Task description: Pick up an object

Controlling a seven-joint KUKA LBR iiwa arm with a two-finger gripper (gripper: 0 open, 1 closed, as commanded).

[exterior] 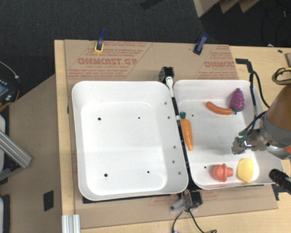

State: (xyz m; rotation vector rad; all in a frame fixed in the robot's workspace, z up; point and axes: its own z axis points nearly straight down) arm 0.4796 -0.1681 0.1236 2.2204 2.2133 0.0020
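In the right bin [203, 93], taken as the landmark, nearest its front wall lay two items side by side: a red-orange toy [221, 172] with a knobbed end, and just right of it a yellow lemon [246, 170], the two close but apart. Above the lemon, near the bin's right wall, hung the gripper [240, 145], low over bare floor; whether its fingers stood apart or together could not be told, and nothing was seen between them. Along the bin's left wall lay an orange carrot [186, 133], green tip pointing to the far side. Toward the far wall lay an orange sausage-shaped piece [218, 108], its right end touching a purple grape bunch [236, 99]. Left of the landmark stood the left bin [82, 130].
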